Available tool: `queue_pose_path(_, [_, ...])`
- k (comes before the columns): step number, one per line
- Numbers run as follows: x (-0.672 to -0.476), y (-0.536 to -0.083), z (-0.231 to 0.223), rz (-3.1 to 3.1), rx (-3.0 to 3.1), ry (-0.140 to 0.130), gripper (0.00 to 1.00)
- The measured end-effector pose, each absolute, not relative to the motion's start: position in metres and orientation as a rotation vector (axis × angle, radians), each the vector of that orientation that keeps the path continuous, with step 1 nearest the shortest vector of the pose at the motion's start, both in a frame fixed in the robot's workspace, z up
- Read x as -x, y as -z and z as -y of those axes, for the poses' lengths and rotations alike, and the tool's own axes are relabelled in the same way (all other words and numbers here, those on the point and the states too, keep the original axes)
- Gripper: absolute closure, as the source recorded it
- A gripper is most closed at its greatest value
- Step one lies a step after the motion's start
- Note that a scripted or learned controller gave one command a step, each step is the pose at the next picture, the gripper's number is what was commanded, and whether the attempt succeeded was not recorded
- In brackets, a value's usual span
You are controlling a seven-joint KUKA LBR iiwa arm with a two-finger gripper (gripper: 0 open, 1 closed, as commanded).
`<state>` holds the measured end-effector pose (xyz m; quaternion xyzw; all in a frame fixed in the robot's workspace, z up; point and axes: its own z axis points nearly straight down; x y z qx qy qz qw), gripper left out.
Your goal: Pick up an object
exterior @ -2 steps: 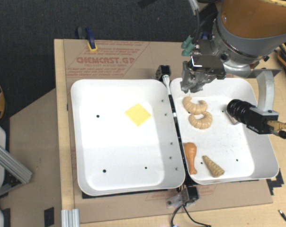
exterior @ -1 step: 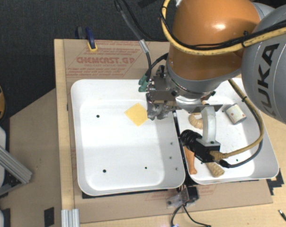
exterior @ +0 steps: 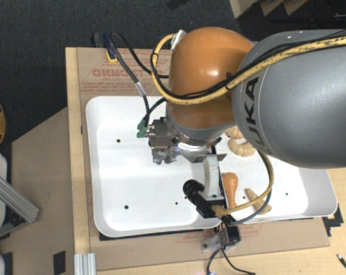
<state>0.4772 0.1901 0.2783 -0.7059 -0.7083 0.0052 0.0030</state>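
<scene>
The big grey arm (exterior: 299,96) with its orange band (exterior: 204,67) hangs low over the two white bins on the tabletop (exterior: 77,153). It hides a lot of what is under it.

The hand (exterior: 163,145) sits over the left bin (exterior: 104,153), close to the wall between the two bins. The arm covers most of the hand, so I cannot tell if it is spread or pressed together. I see nothing held in it.

On the bare floor of the left bin I see just a few small dark dots. The things to pick up lie in the right bin (exterior: 310,202). There is an orange thing (exterior: 229,187) shaped a bit like a carrot, near the front. Just beside it is a pale tan thing (exterior: 258,201). A bit further back a curly beige thing (exterior: 242,148) peeks out from under the arm.

I think the job is at its start: the hand is looking for something to grab and has not got it yet.

Next, I think the hand needs to go to the right bin, stop over one thing, go down with room on both sides of it, squeeze it, and lift. The orange thing looks easy to reach, but the tan thing is very close and could get in the way.
</scene>
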Motion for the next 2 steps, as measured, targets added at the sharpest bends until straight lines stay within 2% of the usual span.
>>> queue_pose_path(1, [-0.5, -0.196, -0.226, 2.22, 2.216, -0.014, 1.0])
queue_pose_path(2, [-0.549, -0.342, -0.225, 2.229, 2.226, 0.026, 1.0])
